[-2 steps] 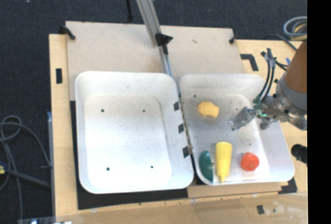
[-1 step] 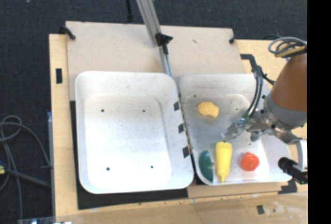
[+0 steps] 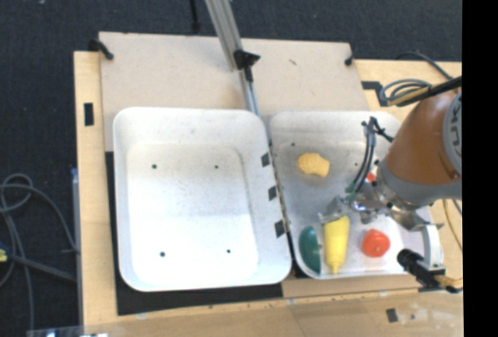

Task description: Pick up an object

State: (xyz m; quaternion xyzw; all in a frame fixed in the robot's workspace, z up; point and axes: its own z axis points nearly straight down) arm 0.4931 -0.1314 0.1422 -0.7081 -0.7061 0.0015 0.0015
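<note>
The arm [image 3: 424, 145] comes in from the right side of the frame, orange band up top and grey wrist below it, hanging over the right bin [image 3: 327, 125]. The gripper [image 3: 348, 211] sits low in that bin, right above the top end of a yellow thing [image 3: 336, 243] that looks a bit like a banana or squash. Can't tell whether it's released or clenched, the wrist and cables cover that spot.

Stuff in the right bin: a pale yellow lump [image 3: 313, 165] toward the upper middle, well apart from the rest. Along the bottom edge there's a dark green object [image 3: 310, 247] just beside the yellow thing on its left, and a red ball-ish object [image 3: 375, 243] to its right. The left bin [image 3: 132, 172] sits alongside on the bench [image 3: 89, 195].
</note>
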